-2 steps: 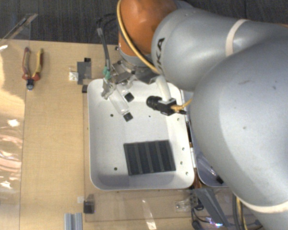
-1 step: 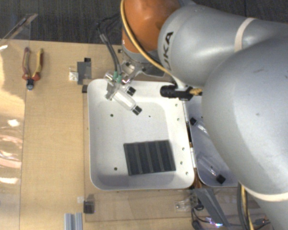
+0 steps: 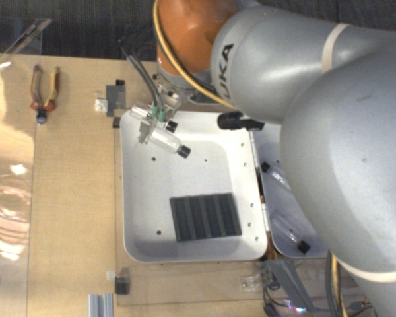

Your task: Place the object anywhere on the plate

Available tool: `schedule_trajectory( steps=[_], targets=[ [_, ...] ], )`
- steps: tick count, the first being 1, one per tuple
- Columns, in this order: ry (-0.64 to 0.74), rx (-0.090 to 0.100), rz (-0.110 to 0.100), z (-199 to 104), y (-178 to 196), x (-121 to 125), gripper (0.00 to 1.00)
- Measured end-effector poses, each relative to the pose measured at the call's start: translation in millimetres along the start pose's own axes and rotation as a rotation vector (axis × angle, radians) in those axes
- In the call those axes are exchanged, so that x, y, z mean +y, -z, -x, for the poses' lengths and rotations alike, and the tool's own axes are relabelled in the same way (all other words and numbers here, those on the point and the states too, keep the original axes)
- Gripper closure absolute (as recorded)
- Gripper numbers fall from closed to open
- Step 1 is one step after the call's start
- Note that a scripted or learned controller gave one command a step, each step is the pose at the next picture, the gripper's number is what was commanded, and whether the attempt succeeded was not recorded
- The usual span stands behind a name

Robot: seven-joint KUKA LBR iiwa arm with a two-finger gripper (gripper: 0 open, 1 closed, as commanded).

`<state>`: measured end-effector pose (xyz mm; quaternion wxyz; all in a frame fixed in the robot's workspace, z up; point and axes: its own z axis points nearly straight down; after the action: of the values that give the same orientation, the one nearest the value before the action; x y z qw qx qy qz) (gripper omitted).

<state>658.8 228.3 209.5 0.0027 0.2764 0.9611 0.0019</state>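
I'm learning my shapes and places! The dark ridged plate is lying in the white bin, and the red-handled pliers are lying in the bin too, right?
Not quite. The camera view shows the dark ridged plate in the white bin, but the red-handled pliers lie outside it, on the wooden bench to its left.

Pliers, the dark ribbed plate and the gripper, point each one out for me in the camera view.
Pliers [image 3: 43,92]: camera view, on the red handles, lying on the bench left of the bins.
Dark ribbed plate [image 3: 205,216]: camera view, on its centre, in the left bin.
Gripper [image 3: 164,135]: camera view, between its fingertips, over the bin's upper left corner.
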Motion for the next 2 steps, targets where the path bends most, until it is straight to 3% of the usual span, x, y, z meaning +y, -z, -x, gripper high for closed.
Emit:
schedule_trajectory(
  steps=[1, 2],
  targets=[
    [-0.042, -0.001, 0.001, -4.5, 75.3, 5.9, 1.00],
    [-0.037, -0.005, 0.006, -4.7, 87.2, 7.5, 1.00]
  ],
)
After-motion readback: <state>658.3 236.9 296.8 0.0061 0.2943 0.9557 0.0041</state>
